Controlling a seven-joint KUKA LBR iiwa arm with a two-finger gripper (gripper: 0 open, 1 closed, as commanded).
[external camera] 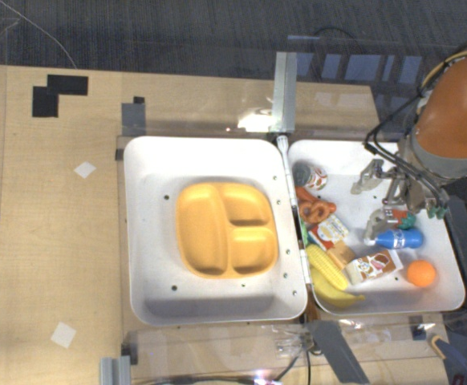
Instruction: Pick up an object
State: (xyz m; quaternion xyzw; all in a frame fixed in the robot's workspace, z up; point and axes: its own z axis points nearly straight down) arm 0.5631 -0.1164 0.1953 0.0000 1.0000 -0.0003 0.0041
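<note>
We see the pincer (382,203) spread, holding nothing, inside the right bin (455,295). A blue bottle (399,239) lies just below it, an orange ball (420,273) farther below.

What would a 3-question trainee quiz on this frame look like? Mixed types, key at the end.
1. True or false: the yellow divided tray lies in the right bin.
2. Which item lies nearest the gripper? A) orange ball B) blue bottle C) banana
3. Fill in: the pretzel lies near the right bin's ___ wall (left or right in the picture).

Key: 1. False, it lies in the left bin. 2. B. 3. Left.
</note>
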